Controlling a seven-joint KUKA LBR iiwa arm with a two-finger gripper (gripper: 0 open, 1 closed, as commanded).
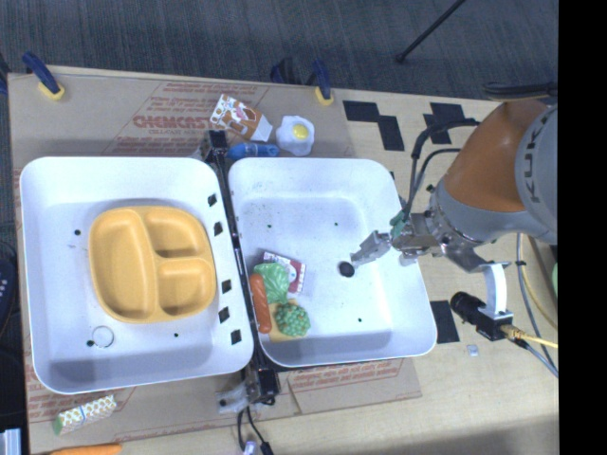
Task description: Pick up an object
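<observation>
grey arm [493,192] hangs nearest the lens, reaching in over the right bin [322,183]. below it the tabletop [360,387] carries both bins; the left bin [57,197] holds a yellow tray [152,259]. the gripper [372,247] hovers above bare floor, and i cannot tell whether it is open or closed. the toy food pile [278,297] lies against the right bin's left wall. it should travel left, centre over one piece, then descend straight.

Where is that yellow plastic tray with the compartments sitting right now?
The yellow three-compartment plastic tray lies in the left white bin, a clear ring lying near its lower left corner.
</observation>
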